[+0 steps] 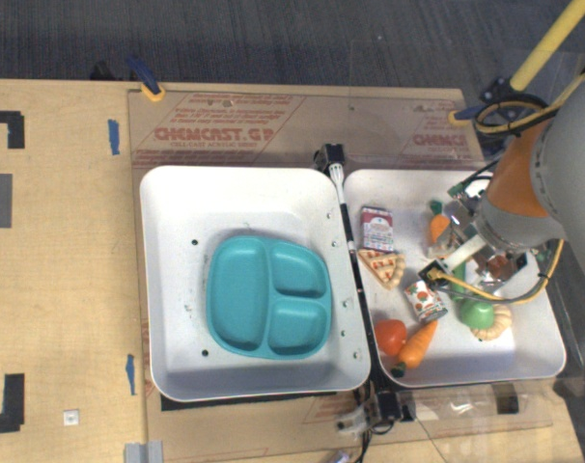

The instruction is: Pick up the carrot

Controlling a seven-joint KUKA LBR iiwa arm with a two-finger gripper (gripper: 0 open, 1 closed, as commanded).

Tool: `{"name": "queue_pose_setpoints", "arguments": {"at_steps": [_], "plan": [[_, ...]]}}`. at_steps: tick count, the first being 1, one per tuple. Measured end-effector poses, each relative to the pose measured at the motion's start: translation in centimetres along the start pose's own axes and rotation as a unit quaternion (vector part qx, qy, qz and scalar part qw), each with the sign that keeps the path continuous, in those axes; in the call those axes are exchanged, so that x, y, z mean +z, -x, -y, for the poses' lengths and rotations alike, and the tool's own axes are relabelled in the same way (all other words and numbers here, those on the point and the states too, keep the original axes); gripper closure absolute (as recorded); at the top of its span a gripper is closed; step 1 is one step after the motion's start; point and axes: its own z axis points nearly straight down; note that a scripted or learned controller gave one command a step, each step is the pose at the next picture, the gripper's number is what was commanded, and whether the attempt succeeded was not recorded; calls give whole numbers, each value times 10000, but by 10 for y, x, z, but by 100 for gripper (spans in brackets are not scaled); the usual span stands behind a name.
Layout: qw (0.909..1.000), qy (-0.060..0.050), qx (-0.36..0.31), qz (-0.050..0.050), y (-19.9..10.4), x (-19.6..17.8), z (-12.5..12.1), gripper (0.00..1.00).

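The carrot, orange and elongated with a green tip, lies tilted near the front edge of the right bin, just right of a red tomato. My gripper hangs over the right half of that bin, up and to the right of the carrot and well apart from it. It sits just above a green fruit. The wrist hides the space under the gripper, and nothing shows held in it.
The right bin also holds a red-and-white carton, a pizza slice, a small can, a small orange vegetable and a pale piece. A teal divided plate lies in the left bin.
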Motion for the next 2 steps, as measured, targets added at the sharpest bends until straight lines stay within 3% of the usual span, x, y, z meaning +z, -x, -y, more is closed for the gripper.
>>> {"name": "queue_pose_setpoints", "arguments": {"at_steps": [1,2], "plan": [[9987,8,510,-7,59,-1,66,0],[9873,25,1591,15,31,0,59,0]]}}
